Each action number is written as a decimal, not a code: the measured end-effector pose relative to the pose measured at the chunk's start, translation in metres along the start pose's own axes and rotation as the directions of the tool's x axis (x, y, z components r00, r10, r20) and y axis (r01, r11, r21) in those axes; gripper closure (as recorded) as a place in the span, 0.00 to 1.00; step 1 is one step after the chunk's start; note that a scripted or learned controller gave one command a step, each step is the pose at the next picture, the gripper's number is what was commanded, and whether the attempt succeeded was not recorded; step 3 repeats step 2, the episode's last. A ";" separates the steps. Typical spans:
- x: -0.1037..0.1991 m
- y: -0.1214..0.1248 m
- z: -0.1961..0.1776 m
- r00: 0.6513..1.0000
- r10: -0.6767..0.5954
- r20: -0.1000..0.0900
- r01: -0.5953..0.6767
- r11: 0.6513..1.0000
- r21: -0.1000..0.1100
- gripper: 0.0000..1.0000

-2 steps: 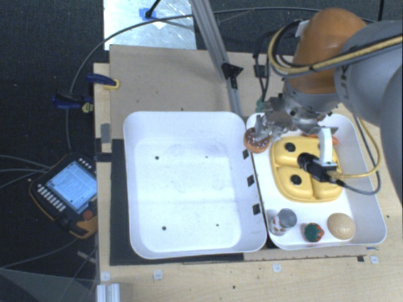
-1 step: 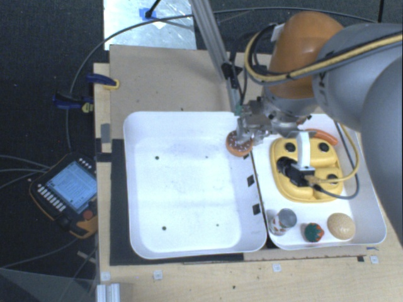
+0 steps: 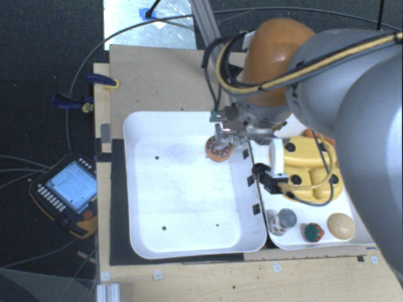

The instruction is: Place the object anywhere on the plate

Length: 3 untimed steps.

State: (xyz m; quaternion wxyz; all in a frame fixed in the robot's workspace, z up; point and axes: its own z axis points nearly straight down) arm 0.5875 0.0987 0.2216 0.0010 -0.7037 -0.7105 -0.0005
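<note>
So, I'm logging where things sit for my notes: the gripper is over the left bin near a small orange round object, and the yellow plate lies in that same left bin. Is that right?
Not quite. The camera view shows the yellow plate in the right bin, not the left bin. The rest holds: the gripper is over the left bin, near the small orange round object.

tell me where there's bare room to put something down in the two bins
The left bin is mostly bare floor, from its left wall to its front rim; just the small brown object under the gripper sits near the back right. The right bin is crowded: yellow object, small items along the front.
</note>
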 end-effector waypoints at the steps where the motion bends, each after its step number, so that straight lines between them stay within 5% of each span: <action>1: 0.046 -0.006 -0.008 1.000 -0.001 -0.001 0.001 1.000 -0.002 1.00; 2: 0.043 -0.006 -0.008 1.000 0.004 0.001 -0.004 1.000 -0.001 0.00; 3: 0.043 -0.006 -0.008 1.000 0.004 0.001 -0.004 1.000 -0.001 0.00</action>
